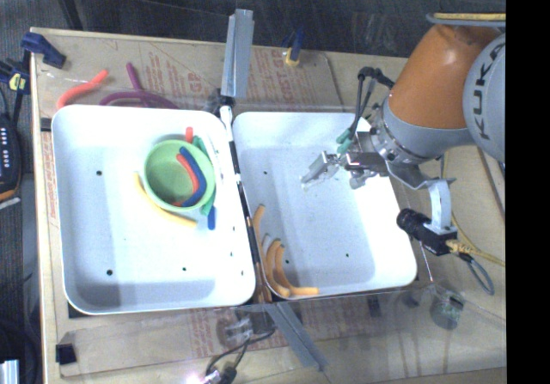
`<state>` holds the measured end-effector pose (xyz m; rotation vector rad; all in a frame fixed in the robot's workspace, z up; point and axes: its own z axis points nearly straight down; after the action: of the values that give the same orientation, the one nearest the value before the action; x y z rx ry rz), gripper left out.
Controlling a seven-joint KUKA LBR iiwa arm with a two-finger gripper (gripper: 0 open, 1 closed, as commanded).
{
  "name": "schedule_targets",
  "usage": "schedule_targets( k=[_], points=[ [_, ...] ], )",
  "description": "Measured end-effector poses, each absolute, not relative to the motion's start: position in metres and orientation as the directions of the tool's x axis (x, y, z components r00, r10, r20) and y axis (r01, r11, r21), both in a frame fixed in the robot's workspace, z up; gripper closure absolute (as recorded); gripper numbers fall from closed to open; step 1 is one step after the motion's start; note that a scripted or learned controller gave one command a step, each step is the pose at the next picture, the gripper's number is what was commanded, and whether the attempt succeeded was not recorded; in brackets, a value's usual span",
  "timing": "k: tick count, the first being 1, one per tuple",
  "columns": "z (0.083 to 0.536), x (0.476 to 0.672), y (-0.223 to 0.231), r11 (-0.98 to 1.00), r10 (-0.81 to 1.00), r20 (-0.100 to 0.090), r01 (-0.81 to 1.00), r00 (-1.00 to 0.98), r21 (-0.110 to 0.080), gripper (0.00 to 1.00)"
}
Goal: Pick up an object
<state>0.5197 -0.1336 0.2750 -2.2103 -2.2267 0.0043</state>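
My pincer [316, 171] hangs over the upper middle of the right shallow white plastic bin [391, 264], and nothing is between its fingers. Whether those fingers stand apart or together I cannot tell from this slanted view.

Step in hand, as I judge it: choosing and approaching an object. The nearest candidates are the orange curved rubber strips [277, 266], lying in the right bin's near left corner, tight against its left wall and well apart from my pincer. For a clean grasp I should travel toward that corner, align my fingers across the width of one strip rather than along it, and descend clear of the wall. A strip pressed against the wall leaves little room for a finger, so the free end nearer the bin's middle looks like the better target. The rest of this bin's floor is bare.

The left shallow white plastic bin [94, 271] holds a green round plastic bowl [176, 174]. A blue curved strip [196, 170] and a red piece lie in the bowl; a yellow curved strip [163, 202] lies under its near rim.

Farther off, on the wooden bench [172, 73] beyond the left bin, lie an orange strip [82, 88] and a purple loop of tubing [137, 99].
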Motion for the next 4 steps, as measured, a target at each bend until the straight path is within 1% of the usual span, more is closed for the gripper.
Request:
schedule_targets(
  k=[1,2,3,4],
  points=[
    [0.218,0.497,-0.039,-0.062,0.998,-0.001,0.998,0.062,-0.005,0.00],
    [0.190,0.528,-0.085,-0.110,0.994,-0.002,0.994,0.110,-0.005,0.00],
    [0.208,0.563,-0.143,-0.253,0.968,-0.002,0.968,0.253,-0.002,0.00],
    [0.097,0.523,-0.115,0.057,0.998,-0.013,0.998,-0.057,0.012,0.00]
  ],
)
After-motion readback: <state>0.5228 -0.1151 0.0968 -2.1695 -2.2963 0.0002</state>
